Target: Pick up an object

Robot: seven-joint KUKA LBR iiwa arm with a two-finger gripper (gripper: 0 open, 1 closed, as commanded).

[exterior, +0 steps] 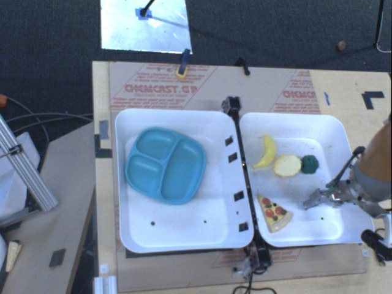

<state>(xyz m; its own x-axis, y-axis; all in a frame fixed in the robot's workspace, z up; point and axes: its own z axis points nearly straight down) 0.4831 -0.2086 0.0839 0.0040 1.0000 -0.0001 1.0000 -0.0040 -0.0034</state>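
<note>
White plastic bins sit side by side; left bin point(141, 225) holds a blue divided plate point(165, 165), right bin point(334, 228) holds the candidates: banana point(266, 151), pale round slice point(287, 166), small green item point(310, 163), pizza slice point(273, 212). Gripper point(313, 199) is low over the right bin's floor, btwn pizza slice and green item, touching neither as far as I can see. Fingers: can't tell if spread or closed, too small and foreshortened, nothing visible btwn them. Risks, imo: closing here grabs only air, since nothing sits under the tips; pizza slice lies flat, so the tips may skid over it; a sideways sweep could shove slice or green item toward the wall.
</note>
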